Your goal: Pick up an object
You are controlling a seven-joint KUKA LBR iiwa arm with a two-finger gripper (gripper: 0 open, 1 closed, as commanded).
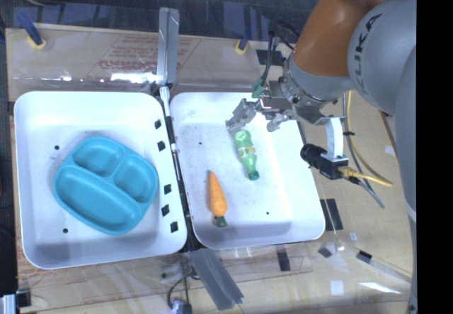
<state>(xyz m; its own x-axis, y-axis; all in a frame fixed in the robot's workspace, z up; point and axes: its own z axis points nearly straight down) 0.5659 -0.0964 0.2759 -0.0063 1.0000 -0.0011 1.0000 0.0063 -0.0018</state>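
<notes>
**Arm poised over green bottle in right-hand bin**

The gripper point(256, 113) of a KUKA arm hangs with its fingers spread and nothing between them, above the far part of the right bin point(301, 224), just beyond the top end of a small green bottle point(246, 153). The bottle lies on its side near the bin's middle, running lengthwise toward the near edge. It looks like a light, hollow plastic piece, stiff but smooth, and its round body would likely roll or squirt out of a careless pinch; a grasp across the narrow width at mid-body seems the surest hold. Toward the bin's near-left corner lies a toy carrot point(216, 197), tapered and probably just as light. In the left bin point(32, 111) rests a blue divided tray point(106, 185), well apart from the arm.
</notes>
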